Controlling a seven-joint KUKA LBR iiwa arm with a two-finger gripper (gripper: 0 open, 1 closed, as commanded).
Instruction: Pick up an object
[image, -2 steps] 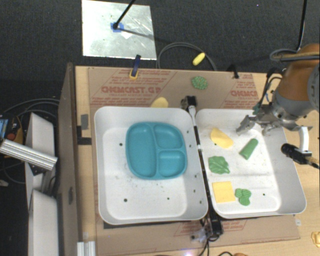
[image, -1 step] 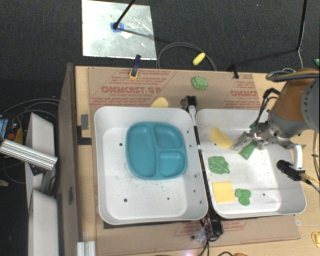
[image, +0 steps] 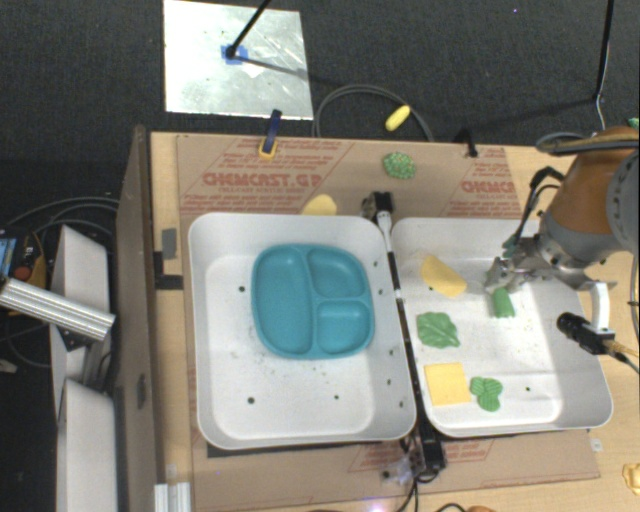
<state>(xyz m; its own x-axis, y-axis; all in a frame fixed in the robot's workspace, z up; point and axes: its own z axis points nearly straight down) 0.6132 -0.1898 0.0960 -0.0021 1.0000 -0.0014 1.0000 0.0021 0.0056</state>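
While the pincer (image: 503, 283) sits low at the right bin's (image: 575, 400) one o'clock corner, it looks clenched on a small green piece (image: 503, 304), apparently not yet raised; lifting it clear remains, I judge.

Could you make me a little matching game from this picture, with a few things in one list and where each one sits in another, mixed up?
Things:
1. blue divided plate
2. yellow square
3. small green piece
4. green round object

Places:
A. on the cardboard behind the bins
B. in the left bin
C. right under the gripper
D. near the front of the right bin, beside a green leafy piece

Pairs: 1-B, 2-D, 3-C, 4-A
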